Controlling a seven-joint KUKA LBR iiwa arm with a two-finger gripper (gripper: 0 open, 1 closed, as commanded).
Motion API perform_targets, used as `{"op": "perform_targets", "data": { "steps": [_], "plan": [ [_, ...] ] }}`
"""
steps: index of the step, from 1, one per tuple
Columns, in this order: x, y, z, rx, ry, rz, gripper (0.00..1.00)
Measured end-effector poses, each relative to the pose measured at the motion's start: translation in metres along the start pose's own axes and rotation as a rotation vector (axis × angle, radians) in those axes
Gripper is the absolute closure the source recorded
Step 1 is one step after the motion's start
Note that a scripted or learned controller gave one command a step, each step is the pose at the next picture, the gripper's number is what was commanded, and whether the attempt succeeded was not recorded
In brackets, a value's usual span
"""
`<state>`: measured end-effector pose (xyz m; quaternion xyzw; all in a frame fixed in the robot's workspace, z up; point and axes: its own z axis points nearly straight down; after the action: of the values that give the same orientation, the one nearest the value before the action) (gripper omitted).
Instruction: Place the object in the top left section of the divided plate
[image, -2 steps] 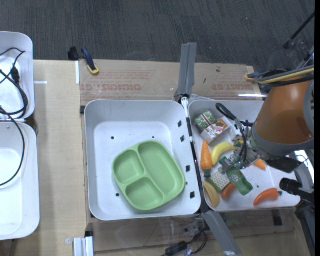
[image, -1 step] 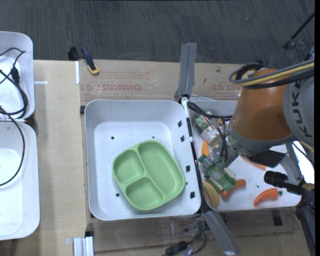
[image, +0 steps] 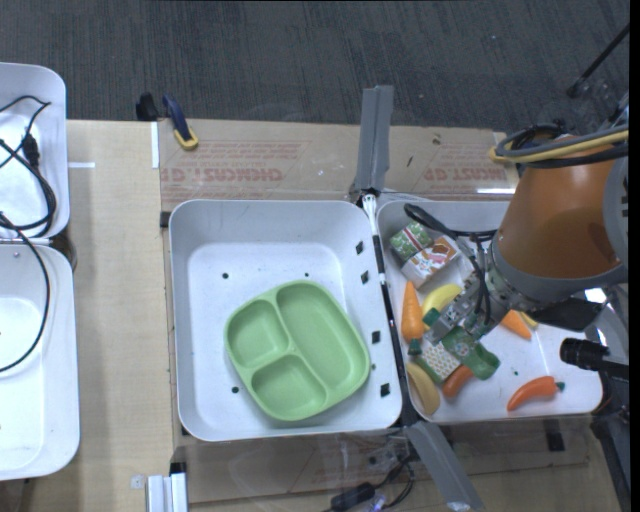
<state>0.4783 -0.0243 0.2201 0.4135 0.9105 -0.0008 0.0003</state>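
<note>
I have the gripper (image: 462, 322) low in the right bin (image: 580, 395), down among the toy food. I cannot tell how the claw stands; the wrist and clutter hide it. The task does not name the object, and I see nothing clearly held, so I take the pieces under the gripper as candidates: a yellow banana-like piece (image: 441, 298), an orange carrot (image: 411, 311) just left of it, and a green-and-white packet (image: 450, 350) beneath.

Handling, my judgement: these look like light, hollow plastic toys, stiff and smooth, so likely slippery. I would take the carrot or banana across its thick middle, not the taper. The small carton (image: 425, 252) farther back looks flat-sided and easier to pinch.

Surface and room: the pieces crowd and touch one another, so a neighbour may come up too. An orange pepper (image: 532, 391) lies apart, near right.

The green divided plate (image: 296, 350) sits tilted in the left bin (image: 200, 300), nothing in it. The top left section (image: 259, 338) has open approach.
</note>
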Motion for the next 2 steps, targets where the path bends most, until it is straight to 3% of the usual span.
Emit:
{"op": "perform_targets", "data": {
  "steps": [1, 2],
  "plan": [
    [-0.0036, -0.0041, 0.0131, 0.001, 0.002, -0.054, 1.00],
    [0.0004, 0.0008, 0.0046, -0.001, -0.001, -0.208, 1.00]
  ]
}}
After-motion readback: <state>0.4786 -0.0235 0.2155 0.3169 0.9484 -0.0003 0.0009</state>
